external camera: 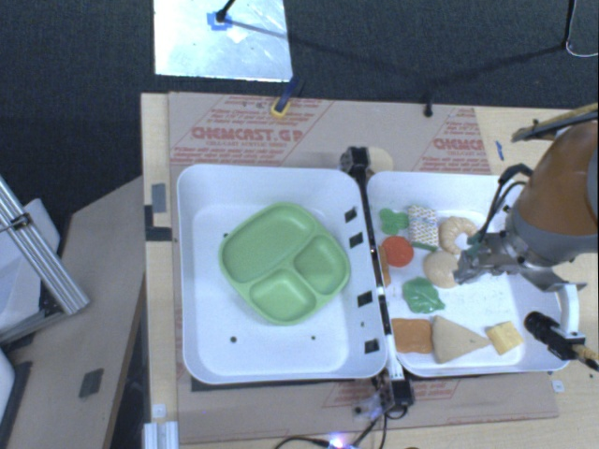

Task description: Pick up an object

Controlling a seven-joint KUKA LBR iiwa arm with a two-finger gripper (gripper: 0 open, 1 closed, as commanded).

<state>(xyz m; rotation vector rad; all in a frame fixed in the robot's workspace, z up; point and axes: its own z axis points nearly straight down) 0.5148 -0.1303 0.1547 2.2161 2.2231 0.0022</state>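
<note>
The right bin (468, 368) holds several toy foods. Among them are a red tomato (398, 251), a beige round roll (437, 267), a pale ring-shaped pastry (456, 231) and a green leafy piece (422, 296). Along the front lie an orange-brown block (412, 335), a tan wedge (459, 340) and a yellow cube (504, 337). My gripper (471, 262) hangs low over the bin's middle, just right of the beige roll and below the ring pastry. The wrist hides what is under it.
In the left bin (201, 344) rests a green divided plate (284, 262). A black hinged divider (370, 269) runs between the bins. A small green piece (393, 220) and a checkered piece (423, 221) lie at the back of the right bin. The arm (562, 213) covers that bin's right side.
</note>
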